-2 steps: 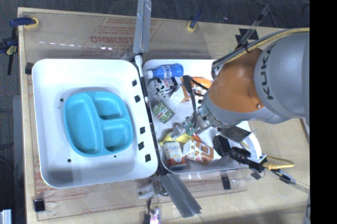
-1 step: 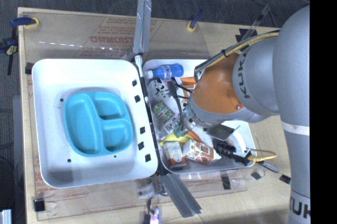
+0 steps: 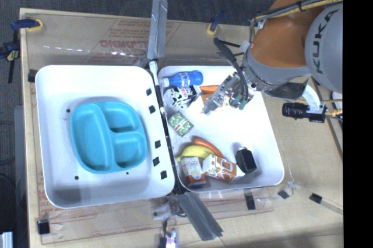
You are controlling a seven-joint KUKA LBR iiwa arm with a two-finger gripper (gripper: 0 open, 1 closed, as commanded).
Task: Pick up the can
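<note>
The can (image 3: 192,170), small with a red and white label, stands near the front edge of the right bin (image 3: 265,142), between a yellow fruit (image 3: 194,152) and a printed carton (image 3: 221,169). My gripper (image 3: 213,103) hangs over the back half of that bin, pointing down and to the left, well behind the can and apart from it. Nothing shows between its tips.
The right bin also holds a blue bottle (image 3: 183,78), a black-and-white item (image 3: 183,97), a green packet (image 3: 180,123), an orange carrot (image 3: 208,145), an orange piece (image 3: 208,89) and a black block (image 3: 246,160). A blue compartment tray (image 3: 108,136) lies in the left bin (image 3: 55,183).
</note>
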